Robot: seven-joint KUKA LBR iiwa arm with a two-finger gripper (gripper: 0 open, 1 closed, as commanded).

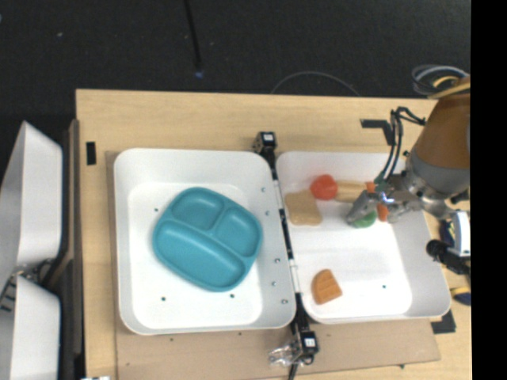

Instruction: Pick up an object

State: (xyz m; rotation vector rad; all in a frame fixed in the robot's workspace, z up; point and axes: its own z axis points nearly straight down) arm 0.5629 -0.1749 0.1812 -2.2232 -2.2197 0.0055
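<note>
Camera view shows a small green object [363, 220] in the right bin [372, 275], near its upper right part, with the gripper [366, 209] low right over it; whether the green object sits between the fingers cannot be told. Just left lie a red ball [322, 187] touching a wooden peg [350, 190], and a tan block [303, 209]. An orange-brown piece [325, 286] lies nearer the front. A teal divided plate [207, 237] fills the left bin [139, 291] on the counter [174, 117].
</note>
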